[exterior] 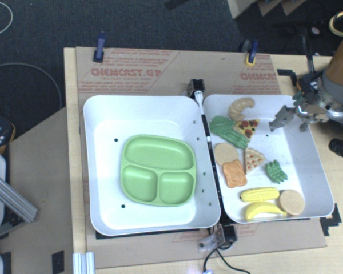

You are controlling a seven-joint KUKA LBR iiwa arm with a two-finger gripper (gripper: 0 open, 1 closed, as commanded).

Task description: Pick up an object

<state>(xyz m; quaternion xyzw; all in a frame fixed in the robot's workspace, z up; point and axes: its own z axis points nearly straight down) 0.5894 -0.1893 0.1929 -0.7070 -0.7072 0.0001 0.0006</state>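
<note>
The right bin [308, 170] holds several toy foods: a tan croissant [242, 106], a green leafy piece [224, 128], a pepperoni pizza slice [247, 127], a tan oval bread [226, 152], a second pizza slice [252, 159], an orange piece [234, 174], green broccoli [275, 171], yellow corn [259, 194], a banana [262, 210] and a round cookie [291, 201]. My gripper [288, 121] hangs over the bin's upper right part, right of the pepperoni slice. Its fingers are spread open with nothing between them.
The left bin [103, 130] holds a green divided plate [158, 170]. A black divider [206, 130] runs between the bins. Clamps [99, 47] [251, 53] grip the board's far edge. The arm [331, 90] comes in from the right.
</note>
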